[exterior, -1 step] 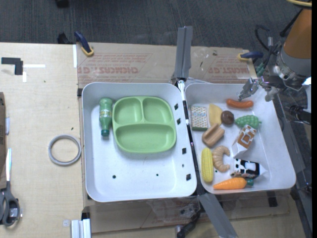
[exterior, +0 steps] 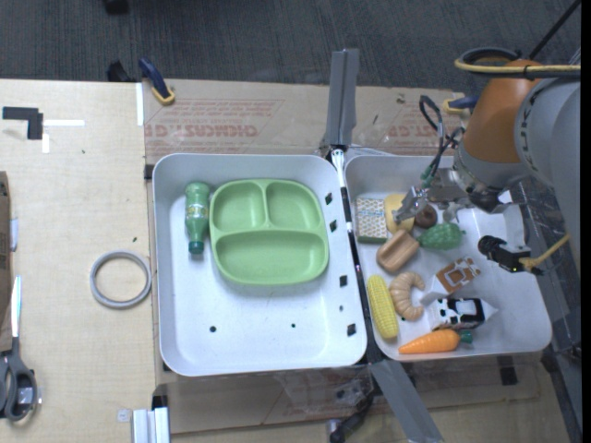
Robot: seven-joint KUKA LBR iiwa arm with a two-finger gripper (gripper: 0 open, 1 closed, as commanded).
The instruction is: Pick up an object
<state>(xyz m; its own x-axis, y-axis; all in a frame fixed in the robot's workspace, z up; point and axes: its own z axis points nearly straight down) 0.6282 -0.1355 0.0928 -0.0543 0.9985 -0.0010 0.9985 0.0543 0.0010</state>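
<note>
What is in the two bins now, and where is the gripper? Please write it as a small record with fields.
left bin: green divided plate, green bottle lying beside it
right bin: corn cob, carrot, croissant, toy cow, bread, green vegetable, more small items
gripper: low over the far part of the right bin
bench, left: tape ring, scissors

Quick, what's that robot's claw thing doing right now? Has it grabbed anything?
End effector: low over the right bin's toys; grip state cannot be told.
</note>
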